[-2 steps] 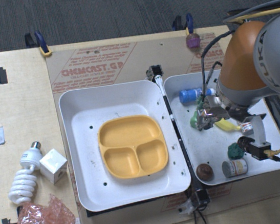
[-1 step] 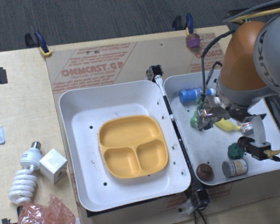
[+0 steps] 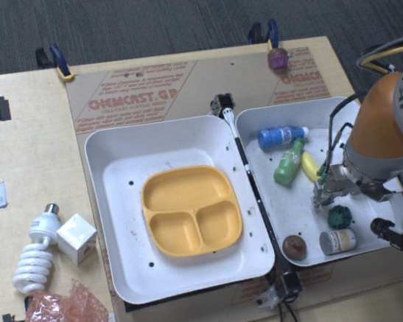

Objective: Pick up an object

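The gripper (image 3: 328, 192) hangs low in the right bin (image 3: 253, 131) — just above a dark green ball (image 3: 339, 216) — finger state unclear.

Two white bins side by side on the bench, a left bin (image 3: 121, 279) and a right bin (image 3: 252, 123); one yellow divided tray (image 3: 191, 211) in the left bin; in the right bin, two bottles, one blue (image 3: 281, 136) and one green (image 3: 289, 164); one yellow piece (image 3: 310, 166); one dark green object (image 3: 339, 216); one small can (image 3: 338, 241); one brown round item (image 3: 294, 245).
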